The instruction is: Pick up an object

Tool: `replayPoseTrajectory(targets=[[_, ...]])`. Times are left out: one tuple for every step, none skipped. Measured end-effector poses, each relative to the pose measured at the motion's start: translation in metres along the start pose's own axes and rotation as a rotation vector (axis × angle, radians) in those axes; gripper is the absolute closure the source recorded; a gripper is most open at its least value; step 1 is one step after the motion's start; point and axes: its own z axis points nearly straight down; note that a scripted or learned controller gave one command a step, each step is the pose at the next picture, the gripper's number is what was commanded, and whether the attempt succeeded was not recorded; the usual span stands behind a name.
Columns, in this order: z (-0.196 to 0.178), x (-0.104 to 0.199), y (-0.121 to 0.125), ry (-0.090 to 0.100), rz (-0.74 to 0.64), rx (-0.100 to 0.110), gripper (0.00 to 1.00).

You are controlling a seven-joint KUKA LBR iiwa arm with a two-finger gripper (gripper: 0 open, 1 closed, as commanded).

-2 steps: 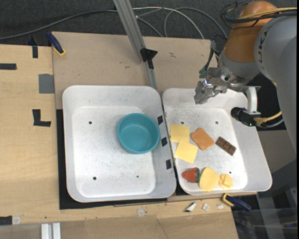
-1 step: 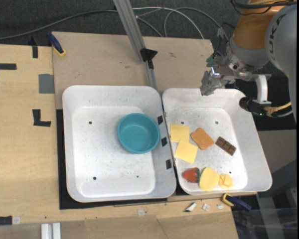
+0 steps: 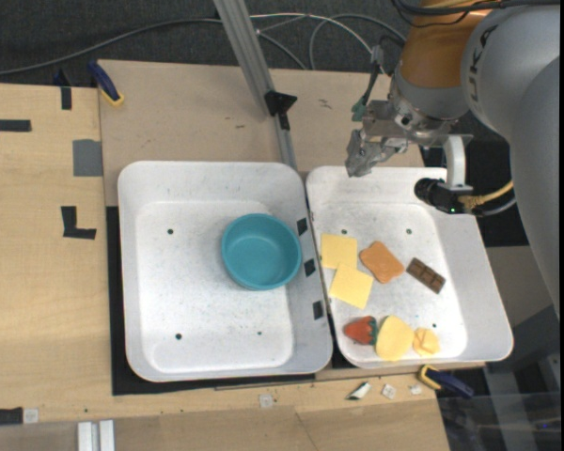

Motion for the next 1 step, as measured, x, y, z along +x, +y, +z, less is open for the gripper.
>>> replayPoseTrajectory(targets=[[0.0158, 0.0554, -0.0051, -0.001, 0.0, 0.003, 1.0]])
